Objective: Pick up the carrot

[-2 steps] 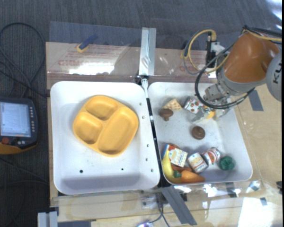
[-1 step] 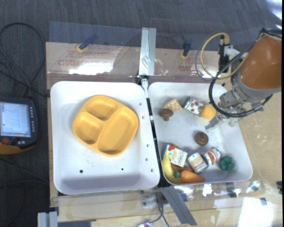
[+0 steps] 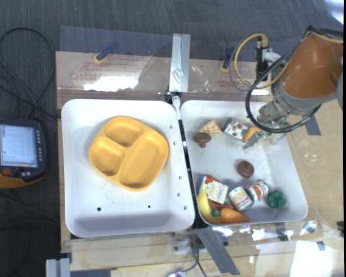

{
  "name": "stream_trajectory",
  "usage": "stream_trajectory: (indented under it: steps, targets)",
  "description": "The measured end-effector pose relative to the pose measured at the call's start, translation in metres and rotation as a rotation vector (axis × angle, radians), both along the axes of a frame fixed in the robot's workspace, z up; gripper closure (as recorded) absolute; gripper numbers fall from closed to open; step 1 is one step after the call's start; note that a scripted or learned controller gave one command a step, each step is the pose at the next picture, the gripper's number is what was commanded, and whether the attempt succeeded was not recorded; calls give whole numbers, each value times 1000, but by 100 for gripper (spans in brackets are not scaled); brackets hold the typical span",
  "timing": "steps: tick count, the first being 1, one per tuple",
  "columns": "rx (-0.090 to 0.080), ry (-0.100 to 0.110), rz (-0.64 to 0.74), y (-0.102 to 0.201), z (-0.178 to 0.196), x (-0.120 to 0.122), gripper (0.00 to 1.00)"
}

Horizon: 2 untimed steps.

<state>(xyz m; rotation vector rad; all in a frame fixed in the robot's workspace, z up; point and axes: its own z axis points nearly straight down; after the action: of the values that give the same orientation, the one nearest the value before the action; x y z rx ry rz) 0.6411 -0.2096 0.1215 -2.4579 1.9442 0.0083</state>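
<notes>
The carrot (image 3: 234, 216) is orange with a small green end. It lies along the near wall of the right bin (image 3: 294, 172), in front of a small carton and a can and beside a yellow banana (image 3: 202, 204). My gripper (image 3: 252, 138) reaches in from the right and hangs low over the far side of the right bin, next to a white can with red spots (image 3: 236, 129). It is well away from the carrot, which is at the opposite, near side. A small orange-yellow piece (image 3: 251, 134) shows right at the gripper tip.
The right bin also holds a brown mushroom (image 3: 203, 138), a tan wedge (image 3: 211, 127), a brown round piece (image 3: 245, 168), a small carton (image 3: 217, 190), two cans (image 3: 249, 194) and green broccoli (image 3: 276, 198). A yellow divided plate (image 3: 128, 152) sits in the left bin (image 3: 75, 172).
</notes>
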Motion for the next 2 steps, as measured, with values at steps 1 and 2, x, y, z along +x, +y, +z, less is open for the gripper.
stream_trajectory:
  steps: [1,2]
  targets:
    - [10,-7,63,8,-32,33,0]
    - [-6,-4,587,5,16,-11,0]
